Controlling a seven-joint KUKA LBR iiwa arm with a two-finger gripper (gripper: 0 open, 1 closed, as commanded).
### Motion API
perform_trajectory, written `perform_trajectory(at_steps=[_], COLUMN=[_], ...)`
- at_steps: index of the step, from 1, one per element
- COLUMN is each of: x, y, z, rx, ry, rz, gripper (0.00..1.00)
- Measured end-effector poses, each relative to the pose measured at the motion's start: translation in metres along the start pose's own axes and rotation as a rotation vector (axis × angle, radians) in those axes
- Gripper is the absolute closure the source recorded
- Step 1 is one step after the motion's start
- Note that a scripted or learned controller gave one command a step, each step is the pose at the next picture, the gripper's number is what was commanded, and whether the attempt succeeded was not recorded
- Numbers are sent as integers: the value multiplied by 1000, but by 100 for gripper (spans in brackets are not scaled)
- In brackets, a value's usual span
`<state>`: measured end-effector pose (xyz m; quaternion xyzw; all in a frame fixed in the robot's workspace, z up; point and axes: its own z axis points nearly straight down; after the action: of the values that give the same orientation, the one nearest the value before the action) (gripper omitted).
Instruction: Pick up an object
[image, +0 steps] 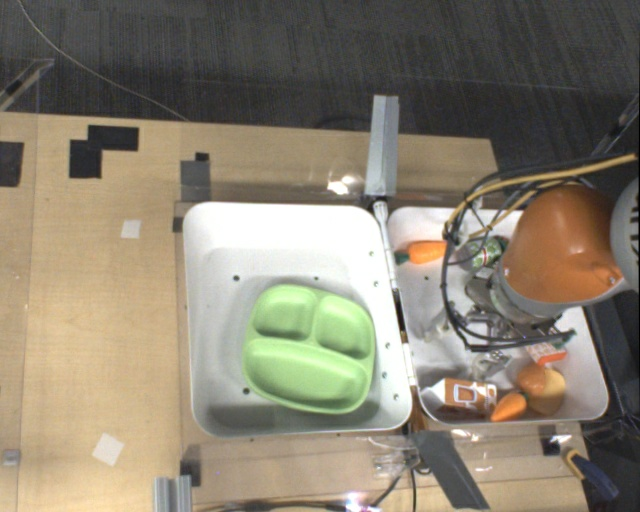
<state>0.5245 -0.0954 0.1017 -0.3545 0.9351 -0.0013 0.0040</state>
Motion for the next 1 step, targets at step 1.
perform_trajectory(at_steps=[1], x=[28], y=[-17], z=[-6], rx=[0], ry=[0], rz=[-404], gripper=[0])
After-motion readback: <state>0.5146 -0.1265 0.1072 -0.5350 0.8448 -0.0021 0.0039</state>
